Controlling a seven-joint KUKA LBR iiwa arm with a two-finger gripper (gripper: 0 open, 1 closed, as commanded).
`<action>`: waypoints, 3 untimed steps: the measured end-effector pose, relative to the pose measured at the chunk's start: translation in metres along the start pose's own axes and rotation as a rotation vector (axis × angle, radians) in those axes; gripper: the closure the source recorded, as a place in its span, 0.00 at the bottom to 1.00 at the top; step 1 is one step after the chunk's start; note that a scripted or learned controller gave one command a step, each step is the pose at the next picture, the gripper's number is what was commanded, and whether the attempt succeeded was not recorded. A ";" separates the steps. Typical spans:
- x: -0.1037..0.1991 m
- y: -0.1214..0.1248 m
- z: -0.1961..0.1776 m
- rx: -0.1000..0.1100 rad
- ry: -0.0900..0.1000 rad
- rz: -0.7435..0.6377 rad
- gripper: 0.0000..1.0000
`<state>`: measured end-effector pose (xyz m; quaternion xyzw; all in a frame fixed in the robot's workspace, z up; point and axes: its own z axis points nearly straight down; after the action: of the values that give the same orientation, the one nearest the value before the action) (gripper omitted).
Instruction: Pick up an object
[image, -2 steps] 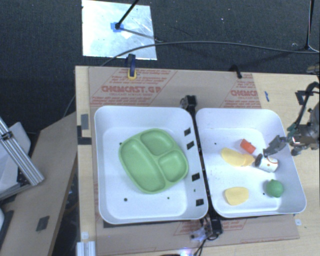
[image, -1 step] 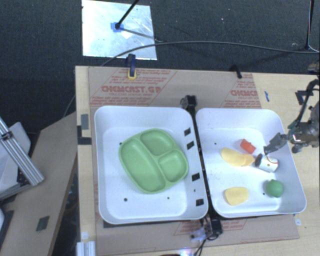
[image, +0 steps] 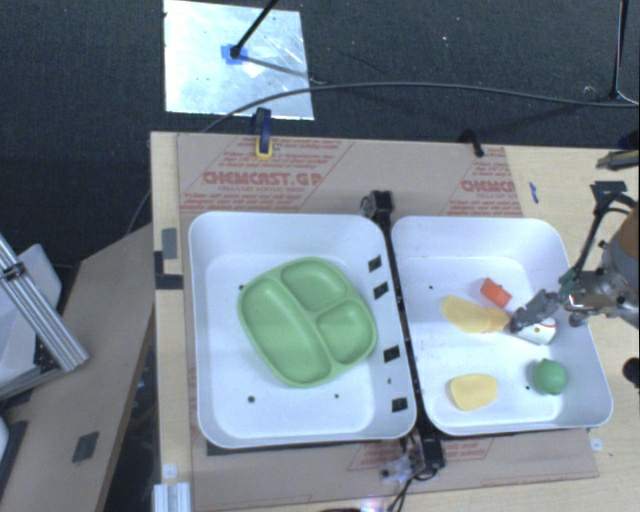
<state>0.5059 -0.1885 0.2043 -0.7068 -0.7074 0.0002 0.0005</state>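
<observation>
Bench (image: 330, 165) carries two white bins. Left bin (image: 215, 240): green plate (image: 305, 320) at centre. Right bin (image: 470, 245): orange piece (image: 495, 292), yellow piece (image: 472, 315) mid-bin; second yellow piece (image: 472, 391), green ball (image: 548, 377) near front edge. Gripper (image: 528, 322) low beside white object (image: 543, 333), right edge; fingers' state cannot be told.

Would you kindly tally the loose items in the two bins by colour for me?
Green: 2, the divided plate and a ball
Yellow: 2, one piece and another
Orange: 1, a block
White: 1, a small item by the gripper
Total: 6
</observation>
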 end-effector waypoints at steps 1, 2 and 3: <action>-0.005 -0.009 0.052 0.001 0.000 0.001 0.00; -0.006 -0.005 0.113 0.001 0.001 0.000 0.00; -0.006 -0.004 0.100 -0.004 -0.002 0.000 1.00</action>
<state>0.5019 -0.1949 0.1045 -0.7069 -0.7074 -0.0006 -0.0016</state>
